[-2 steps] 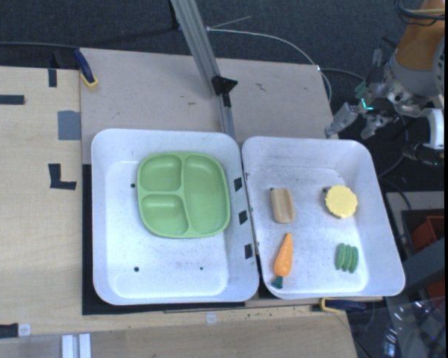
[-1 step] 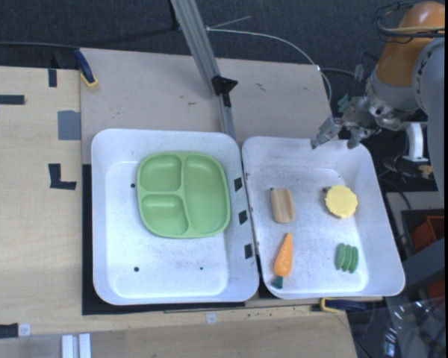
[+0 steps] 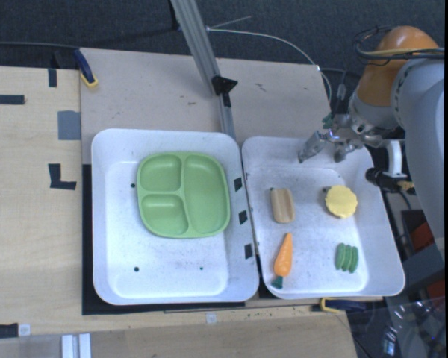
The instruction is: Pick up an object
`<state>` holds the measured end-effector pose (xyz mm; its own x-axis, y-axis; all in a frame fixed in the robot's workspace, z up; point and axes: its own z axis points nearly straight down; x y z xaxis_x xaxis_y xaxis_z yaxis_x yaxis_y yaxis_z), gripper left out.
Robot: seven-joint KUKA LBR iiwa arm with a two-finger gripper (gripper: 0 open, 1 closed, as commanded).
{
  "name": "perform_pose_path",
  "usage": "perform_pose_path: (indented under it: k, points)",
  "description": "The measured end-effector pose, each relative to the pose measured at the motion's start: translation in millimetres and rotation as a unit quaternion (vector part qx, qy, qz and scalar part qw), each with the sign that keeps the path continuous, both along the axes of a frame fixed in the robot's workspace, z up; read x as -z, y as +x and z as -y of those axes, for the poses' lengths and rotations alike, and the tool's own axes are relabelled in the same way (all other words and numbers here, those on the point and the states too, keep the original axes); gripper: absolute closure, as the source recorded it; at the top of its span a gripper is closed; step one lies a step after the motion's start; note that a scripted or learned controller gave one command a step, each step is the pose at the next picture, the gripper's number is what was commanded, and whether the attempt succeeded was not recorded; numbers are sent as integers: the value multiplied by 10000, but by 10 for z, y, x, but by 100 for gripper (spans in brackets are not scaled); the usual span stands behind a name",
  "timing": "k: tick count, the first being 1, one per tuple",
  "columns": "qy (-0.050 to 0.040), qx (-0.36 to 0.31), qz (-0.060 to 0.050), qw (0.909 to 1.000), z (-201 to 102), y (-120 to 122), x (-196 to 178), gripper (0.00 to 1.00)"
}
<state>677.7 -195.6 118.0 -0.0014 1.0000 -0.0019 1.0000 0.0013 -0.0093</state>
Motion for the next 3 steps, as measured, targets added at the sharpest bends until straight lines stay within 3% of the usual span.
perform_pose_path:
  k: [1, 2, 3]
  points:
    - [17, 22, -67, 10000, 15, -18, 242, 0]
    - [7, 17, -72, 10000, 19, -27, 158, 100]
    - [-2, 0, 68, 10000, -67, -61, -351, 100]
